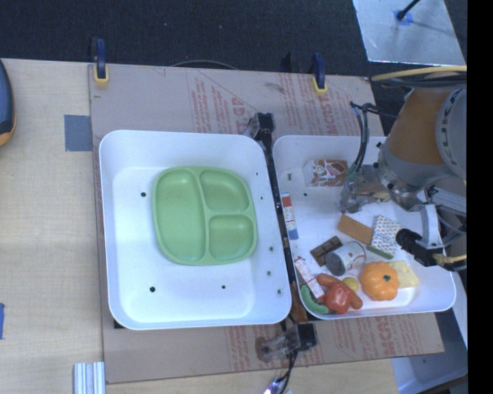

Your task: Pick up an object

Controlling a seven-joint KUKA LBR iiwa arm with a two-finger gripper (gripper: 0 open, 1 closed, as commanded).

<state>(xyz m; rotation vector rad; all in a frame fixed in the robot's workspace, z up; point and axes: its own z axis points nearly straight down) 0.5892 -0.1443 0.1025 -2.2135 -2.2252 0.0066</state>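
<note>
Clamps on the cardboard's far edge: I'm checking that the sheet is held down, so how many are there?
2. One blue clamp sits at the far left corner, the other further right above the right bin. More may be hidden.
</note>
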